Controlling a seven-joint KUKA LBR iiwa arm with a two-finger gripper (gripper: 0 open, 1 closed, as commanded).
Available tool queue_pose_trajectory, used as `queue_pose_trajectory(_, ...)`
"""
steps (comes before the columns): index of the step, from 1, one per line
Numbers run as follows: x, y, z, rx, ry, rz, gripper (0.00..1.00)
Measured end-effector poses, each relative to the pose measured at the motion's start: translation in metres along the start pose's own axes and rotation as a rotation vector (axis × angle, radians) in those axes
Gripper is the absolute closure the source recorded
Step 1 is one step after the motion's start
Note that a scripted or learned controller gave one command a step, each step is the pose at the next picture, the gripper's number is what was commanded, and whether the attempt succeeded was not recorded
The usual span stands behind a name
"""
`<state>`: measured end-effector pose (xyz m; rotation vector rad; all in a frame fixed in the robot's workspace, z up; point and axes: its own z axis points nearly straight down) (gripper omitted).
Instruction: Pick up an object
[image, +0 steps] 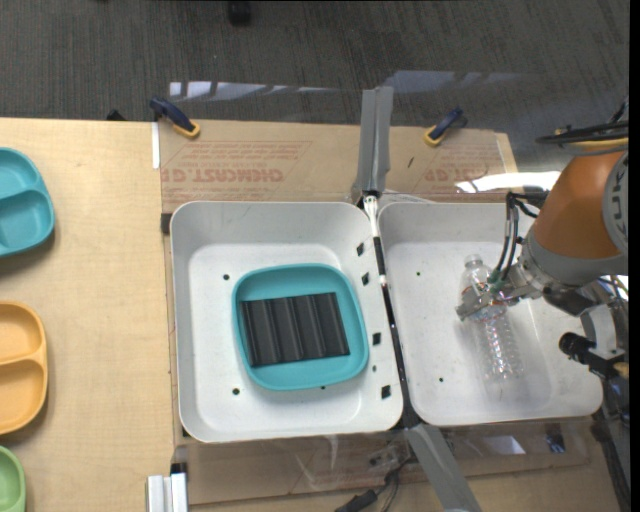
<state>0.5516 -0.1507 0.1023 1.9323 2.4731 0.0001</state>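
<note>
A clear plastic bottle (494, 330) lies on its side in the right bin (440, 395), its cap end toward the upper left and its ribbed body running down toward the lower right, resting on the bin's white floor a little right of the middle. The claw (497, 292) is down at the bottle's upper end, right against the neck, but the fingers merge with the bottle's glare and the wrist hardware, so whether they are spread or clenched cannot be told, nor whether anything sits between them. Above it the arm (590, 215) comes in from the right, its orange band over the bin's right side and the grey wrist below it, with black cables looping beside.

The left bin (200, 400) touches the right one along a shared middle edge and holds a teal tray (300, 376) near its centre; a dark ribbed insert (296, 327) lies within that tray. Both bins sit on a sheet of brown cardboard (260, 165) held at its far edge by two clamps (175, 117) with orange tips.

On the pale wooden worktop (100, 300) to the left, well apart from the bins, a teal divided plate (20, 205) lies at the edge, an orange one (18, 365) below it, and a green one (8, 480) at the bottom corner.
</note>
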Motion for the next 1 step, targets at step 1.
queue_pose_trajectory(1,0.0642,0.0258,-0.0893,0.003,0.002,0.083,1.0)
